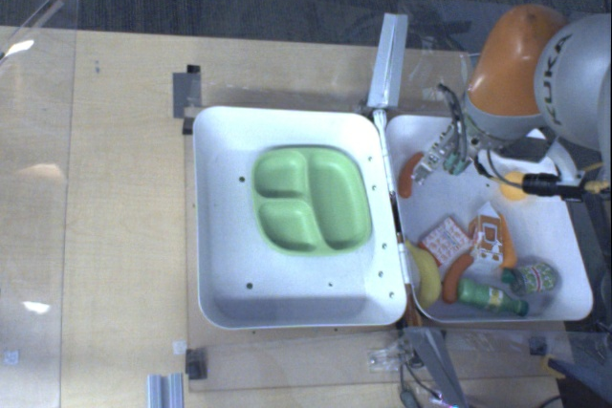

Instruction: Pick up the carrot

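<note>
Carrot (407, 175): small orange-red, elongated, tilted, near right bin's (574, 301) left wall. Tool (448, 158) just beside; jaw state unclear.

A pale wooden bench (96, 205) is carrying two shallow white plastic bins side by side. The left white bin (220, 301) is holding a green plastic plate with three compartments (312, 199), lying near its middle. The right white bin (574, 296) is touching the left one along a shared wall. In it, a small reddish-orange sausage-shaped toy (407, 175) is lying by the left wall toward the far edge. A yellow banana (426, 274) is lying in the near left corner, with a pink patterned square packet (446, 241) just behind it. A slim orange carrot (455, 275) is lying just right of the banana. A green bottle (490, 297) is lying along the near wall, and a round green can (535, 278) is sitting just right of it.
</note>
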`<state>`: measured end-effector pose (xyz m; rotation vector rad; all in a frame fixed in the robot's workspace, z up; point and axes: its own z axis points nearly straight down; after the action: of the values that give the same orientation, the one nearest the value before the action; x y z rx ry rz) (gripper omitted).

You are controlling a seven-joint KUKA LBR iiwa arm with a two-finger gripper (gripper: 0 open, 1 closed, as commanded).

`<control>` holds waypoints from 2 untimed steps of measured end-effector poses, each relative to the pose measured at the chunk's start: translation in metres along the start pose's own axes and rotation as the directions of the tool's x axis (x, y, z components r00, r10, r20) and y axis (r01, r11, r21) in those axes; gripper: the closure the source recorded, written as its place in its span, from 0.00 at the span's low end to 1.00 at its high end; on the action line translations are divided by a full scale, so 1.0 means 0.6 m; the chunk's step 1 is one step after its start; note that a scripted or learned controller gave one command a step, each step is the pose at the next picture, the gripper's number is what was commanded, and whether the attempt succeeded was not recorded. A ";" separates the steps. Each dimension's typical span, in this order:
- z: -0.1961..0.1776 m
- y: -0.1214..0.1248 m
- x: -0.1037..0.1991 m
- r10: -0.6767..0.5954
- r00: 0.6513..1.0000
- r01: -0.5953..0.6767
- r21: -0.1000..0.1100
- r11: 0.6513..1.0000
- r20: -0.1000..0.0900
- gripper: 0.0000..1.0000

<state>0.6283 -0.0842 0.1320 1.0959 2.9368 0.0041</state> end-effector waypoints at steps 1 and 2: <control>0.000 0.000 0.000 0.000 1.000 0.000 0.000 1.000 0.000 0.00; 0.066 -0.118 0.095 -0.040 0.999 0.040 -0.008 0.999 0.011 0.00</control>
<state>0.5390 -0.1005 0.0916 1.0324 2.9459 0.0099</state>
